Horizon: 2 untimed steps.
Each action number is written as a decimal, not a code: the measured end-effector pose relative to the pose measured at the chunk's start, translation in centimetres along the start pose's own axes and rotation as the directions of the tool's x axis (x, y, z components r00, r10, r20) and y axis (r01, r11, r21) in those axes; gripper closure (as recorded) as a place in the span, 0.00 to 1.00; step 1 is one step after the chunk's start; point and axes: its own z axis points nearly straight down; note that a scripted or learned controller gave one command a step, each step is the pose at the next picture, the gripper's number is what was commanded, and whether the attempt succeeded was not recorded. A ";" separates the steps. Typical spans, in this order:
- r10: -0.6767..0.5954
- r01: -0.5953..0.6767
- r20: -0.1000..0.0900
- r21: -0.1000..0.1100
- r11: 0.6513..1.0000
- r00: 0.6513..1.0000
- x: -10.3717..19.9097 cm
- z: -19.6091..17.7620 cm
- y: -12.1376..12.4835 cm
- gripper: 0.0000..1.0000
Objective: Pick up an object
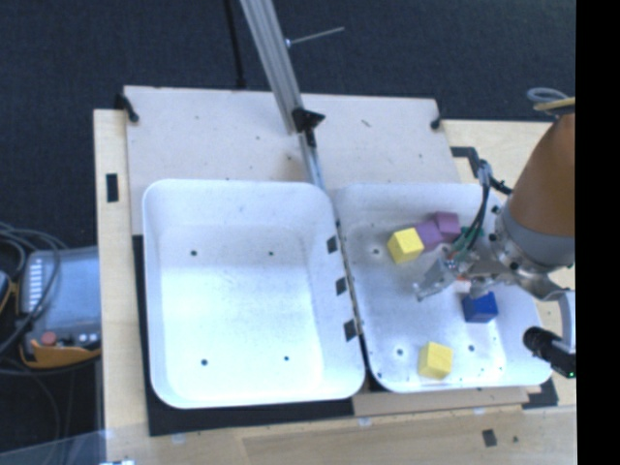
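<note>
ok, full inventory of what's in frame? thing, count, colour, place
white bins: 2, side by side on the bench; left bin, right bin
yellow cubes: 2, both in the right bin; one toward the far side, one near the front edge
purple block: 1, right bin, just beyond the far yellow cube
blue cube: 1, right bin, beside the gripper
metal rail: 1, grey, slanting down from the top to the gap between the bins
handheld pendant: 1, grey, with cables, off the bench's left edge
arm: 1, grey with orange band, reaching in from the right
gripper: 1, low over the right bin between the far yellow cube and the blue cube
</note>
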 end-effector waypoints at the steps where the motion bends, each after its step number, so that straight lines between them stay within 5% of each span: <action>1: -0.001 0.001 -0.001 0.002 1.000 1.000 0.5 6.0 -0.6 0.00; 2: 0.000 0.000 0.000 0.001 1.000 1.000 -0.4 11.3 0.0 0.00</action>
